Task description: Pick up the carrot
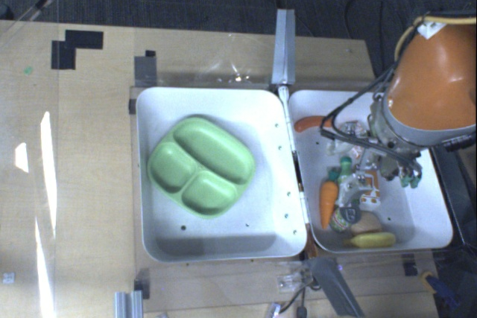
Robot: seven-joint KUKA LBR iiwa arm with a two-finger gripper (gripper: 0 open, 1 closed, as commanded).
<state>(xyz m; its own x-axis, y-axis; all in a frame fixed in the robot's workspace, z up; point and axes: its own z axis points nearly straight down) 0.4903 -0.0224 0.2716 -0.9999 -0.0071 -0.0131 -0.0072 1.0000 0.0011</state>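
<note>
While our arm [436, 78] hangs over the right bin [440, 231], the carrot [328, 202] lies low in that bin, near its left wall. It points up and down in the view, with its green top at the upper end. The fingers [365, 186] sit just to the right of the carrot, in a tangle of wires and small parts. We cannot tell how wide they are, and we see nothing held in them.

Other things crowd the carrot. A yellow piece [373, 239] lies below it. A small dark round thing [344, 217] touches or nearly touches its lower right side. A red piece [307, 123] lies higher up by the wall.

To do this step well, we think we should move a bit left, so the fingers sit right over the fat middle of the carrot. We should turn them to close across it, not along it. One finger has to fit between the carrot and the wall, so we go down slowly. The left bin [149, 234] holds a green tray [201, 166], and we leave that alone.
</note>
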